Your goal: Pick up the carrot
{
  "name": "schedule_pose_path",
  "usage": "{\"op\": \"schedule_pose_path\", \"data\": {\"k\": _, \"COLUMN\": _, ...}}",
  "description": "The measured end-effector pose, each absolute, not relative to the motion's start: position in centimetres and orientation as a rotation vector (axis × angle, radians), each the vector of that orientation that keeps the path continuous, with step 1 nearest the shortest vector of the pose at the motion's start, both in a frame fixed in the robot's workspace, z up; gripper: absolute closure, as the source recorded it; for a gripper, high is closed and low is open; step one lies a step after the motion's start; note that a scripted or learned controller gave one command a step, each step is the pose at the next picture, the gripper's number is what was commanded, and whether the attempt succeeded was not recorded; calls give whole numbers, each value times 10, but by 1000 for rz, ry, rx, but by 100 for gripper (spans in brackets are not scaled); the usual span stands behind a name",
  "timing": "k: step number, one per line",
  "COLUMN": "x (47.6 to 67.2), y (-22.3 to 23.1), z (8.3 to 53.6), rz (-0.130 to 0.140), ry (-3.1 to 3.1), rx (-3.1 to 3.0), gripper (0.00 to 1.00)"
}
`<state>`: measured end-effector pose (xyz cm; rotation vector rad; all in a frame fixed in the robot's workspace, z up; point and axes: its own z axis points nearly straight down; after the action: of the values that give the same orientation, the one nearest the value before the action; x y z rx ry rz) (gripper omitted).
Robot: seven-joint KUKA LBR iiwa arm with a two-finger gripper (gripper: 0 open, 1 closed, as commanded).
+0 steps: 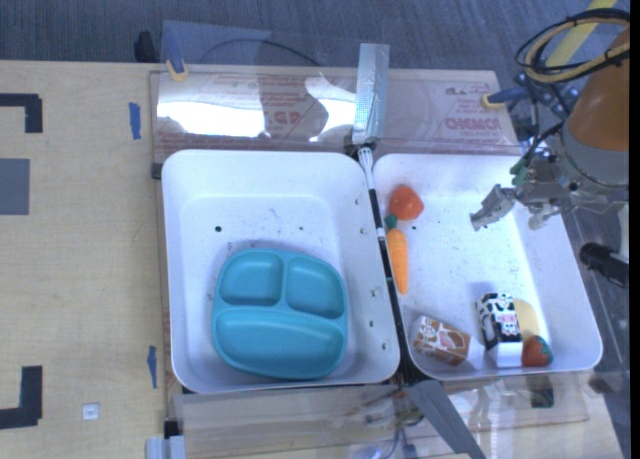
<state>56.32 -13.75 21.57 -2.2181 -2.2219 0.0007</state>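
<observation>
Claw point(492, 209) is hanging over right bin point(560, 277), holding nothing; can't tell its finger state. Left to right: wood table point(70, 277) is carrying left bin point(190, 197) with teal tray point(280, 314); carrot point(398, 258) is lying against right bin's left wall.

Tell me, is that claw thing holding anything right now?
No. The gripper hangs above the right white bin, nothing in it; the small orange carrot lies by the bin's left wall.
</observation>
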Motion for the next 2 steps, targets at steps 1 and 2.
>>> {"op": "schedule_pose_path", "data": {"k": 1, "x": 564, "y": -137, "z": 226, "rz": -2, "ry": -2225, "rx": -2219, "gripper": 100}}
{"op": "schedule_pose_path", "data": {"k": 2, "x": 498, "y": -101, "z": 154, "rz": 7, "ry": -2165, "rx": -2266, "gripper": 100}}
